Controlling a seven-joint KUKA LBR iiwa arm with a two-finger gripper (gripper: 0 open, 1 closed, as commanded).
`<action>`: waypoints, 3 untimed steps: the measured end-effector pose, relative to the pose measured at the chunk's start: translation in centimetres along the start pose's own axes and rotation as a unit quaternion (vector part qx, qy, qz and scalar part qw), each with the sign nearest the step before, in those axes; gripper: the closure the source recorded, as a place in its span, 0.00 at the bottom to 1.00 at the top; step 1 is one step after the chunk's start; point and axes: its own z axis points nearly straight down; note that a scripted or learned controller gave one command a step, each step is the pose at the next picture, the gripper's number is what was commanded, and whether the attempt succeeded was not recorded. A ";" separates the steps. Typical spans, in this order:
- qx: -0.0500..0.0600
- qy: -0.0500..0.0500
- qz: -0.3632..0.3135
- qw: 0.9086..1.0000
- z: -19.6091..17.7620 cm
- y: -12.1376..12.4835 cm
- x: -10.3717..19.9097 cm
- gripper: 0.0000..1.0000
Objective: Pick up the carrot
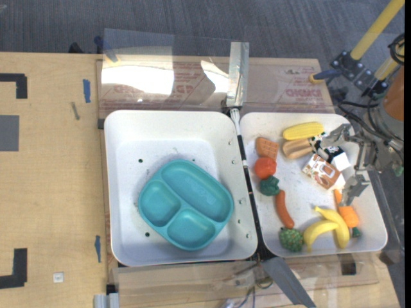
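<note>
Carrot (pixel 349 216) just below tool (pixel 355 186), beside banana (pixel 329 228)

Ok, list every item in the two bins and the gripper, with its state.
carrot: lying in right bin, under gripper
gripper: low over the carrot
banana: lying flat
corn: lying flat
teal divided plate: upright in left bin
carton: tipped over

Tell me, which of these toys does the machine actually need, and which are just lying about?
Belongs to the job:
carrot
gripper, poised just above it

Just lying about:
banana
corn cob
hot dog
tomato
sausage
two broccoli pieces
small carton
teal divided plate
</note>
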 end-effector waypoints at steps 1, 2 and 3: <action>0.005 -0.017 -0.042 0.999 10.0 -2.9 0.3 0.00; 0.006 -0.031 -0.001 1.000 10.5 -4.8 3.3 0.00; 0.007 -0.032 0.015 0.999 10.5 -4.8 4.2 0.00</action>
